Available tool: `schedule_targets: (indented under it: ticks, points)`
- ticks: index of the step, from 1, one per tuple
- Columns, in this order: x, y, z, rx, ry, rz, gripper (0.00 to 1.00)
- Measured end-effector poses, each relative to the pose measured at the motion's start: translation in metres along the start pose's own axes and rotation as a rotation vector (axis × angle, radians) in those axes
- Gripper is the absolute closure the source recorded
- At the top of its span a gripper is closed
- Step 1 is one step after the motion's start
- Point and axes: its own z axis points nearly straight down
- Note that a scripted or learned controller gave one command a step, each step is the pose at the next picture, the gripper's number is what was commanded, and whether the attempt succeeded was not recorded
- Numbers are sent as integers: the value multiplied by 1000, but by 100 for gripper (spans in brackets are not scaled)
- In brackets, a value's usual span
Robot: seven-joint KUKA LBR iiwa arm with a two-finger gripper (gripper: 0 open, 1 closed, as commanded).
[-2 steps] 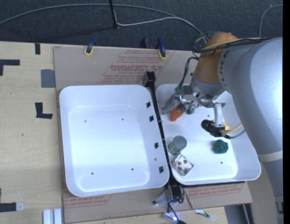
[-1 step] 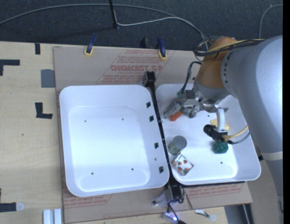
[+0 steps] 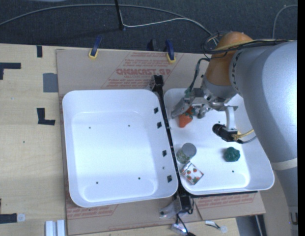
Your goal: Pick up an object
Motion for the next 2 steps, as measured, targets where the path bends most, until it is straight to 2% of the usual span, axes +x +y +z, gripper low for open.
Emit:
schedule_targets:
  ticks: [1,2]
  points:
    - [5,-19,-1,-1,0,1,0]
    - [0,10,0,0,0,0,0]
